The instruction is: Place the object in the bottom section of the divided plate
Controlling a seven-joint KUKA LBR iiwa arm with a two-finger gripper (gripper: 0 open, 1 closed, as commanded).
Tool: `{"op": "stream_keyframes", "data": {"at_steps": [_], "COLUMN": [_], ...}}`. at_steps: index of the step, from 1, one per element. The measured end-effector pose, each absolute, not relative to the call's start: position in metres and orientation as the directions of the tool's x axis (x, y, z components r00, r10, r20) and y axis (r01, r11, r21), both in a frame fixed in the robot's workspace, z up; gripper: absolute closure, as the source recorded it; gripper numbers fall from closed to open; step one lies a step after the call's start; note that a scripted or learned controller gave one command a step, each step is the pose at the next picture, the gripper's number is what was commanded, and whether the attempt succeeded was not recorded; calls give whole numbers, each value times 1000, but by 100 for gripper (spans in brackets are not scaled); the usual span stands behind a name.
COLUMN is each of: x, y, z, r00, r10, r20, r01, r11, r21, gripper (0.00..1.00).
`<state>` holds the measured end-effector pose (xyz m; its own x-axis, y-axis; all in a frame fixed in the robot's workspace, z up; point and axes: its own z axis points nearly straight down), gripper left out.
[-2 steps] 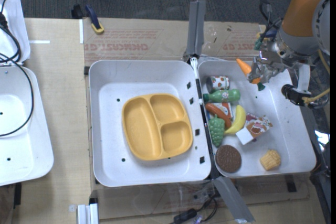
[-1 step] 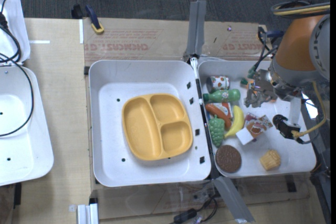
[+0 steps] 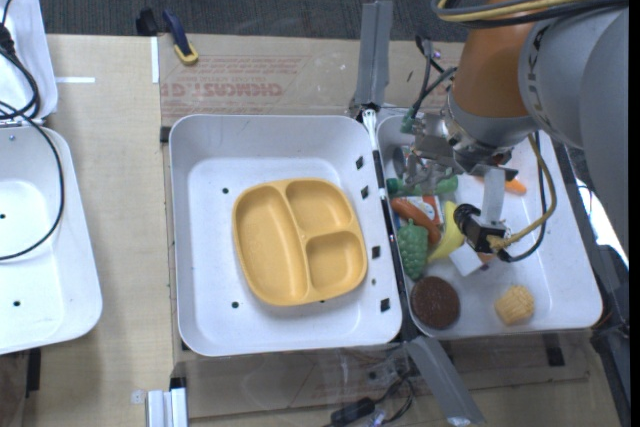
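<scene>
Several toy foods sit in the right bin: carrot, green veg, banana, brown disc, corn. Which one is the task's obj we can't tell. The plate, yellow w/ three sections, lies in the left bin, nothing in it. The gripper hangs over the right bin's upper left, above the foods; whether it's open or closed we can't tell. The arm comes in from the right.

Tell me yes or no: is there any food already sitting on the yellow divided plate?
No. All three sections of the yellow divided plate show bare; the toy food lies in the right bin.
</scene>
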<state>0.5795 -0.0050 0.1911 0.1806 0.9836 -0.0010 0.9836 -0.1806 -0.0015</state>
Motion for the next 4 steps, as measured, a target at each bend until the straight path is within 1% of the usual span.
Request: {"op": "stream_keyframes", "data": {"at_steps": [1,2,3,4], "x": [520,482,477,477], "y": [-53,40,106,186], "z": [192,237,215,257], "r00": [224,128,29,-213], "r10": [975,992,1000,977], "r20": [-1,-2,-3,-2], "r01": [975,992,1000,977], "r11": [-224,-128,-29,213], "r21": [-3,-3,-6,-3], "gripper": [100,100,100,100]}}
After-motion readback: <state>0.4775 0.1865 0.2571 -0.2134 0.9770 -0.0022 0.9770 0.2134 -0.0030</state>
